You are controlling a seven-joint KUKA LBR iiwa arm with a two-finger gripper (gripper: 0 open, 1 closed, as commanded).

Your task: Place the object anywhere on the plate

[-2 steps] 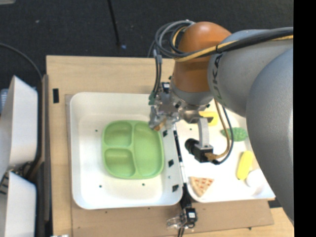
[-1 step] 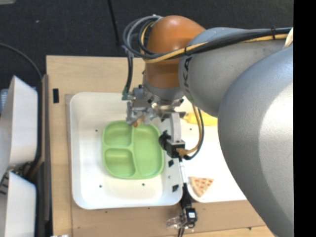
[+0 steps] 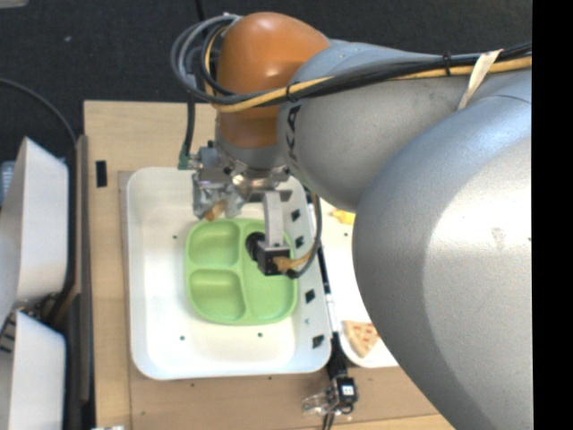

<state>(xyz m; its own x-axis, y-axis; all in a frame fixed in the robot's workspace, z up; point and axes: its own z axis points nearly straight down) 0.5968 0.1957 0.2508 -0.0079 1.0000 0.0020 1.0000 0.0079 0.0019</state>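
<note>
A light green plate (image 3: 235, 274) with three compartments lies in the left white bin (image 3: 161, 330), toward its right side. My gripper (image 3: 218, 206) hangs over the plate's far left corner, under the orange band and grey wrist. A small brownish bit shows at its tip, too small to identify. A white bracket with a black part (image 3: 269, 256) reaches down over the plate's right compartment and hides part of it.
The big grey arm covers most of the right bin. A pizza-slice-shaped object (image 3: 362, 337) lies at that bin's near left corner, and a yellow piece (image 3: 340, 215) peeks out further back. A small metal fitting (image 3: 328, 399) sits at the bench's front edge.
</note>
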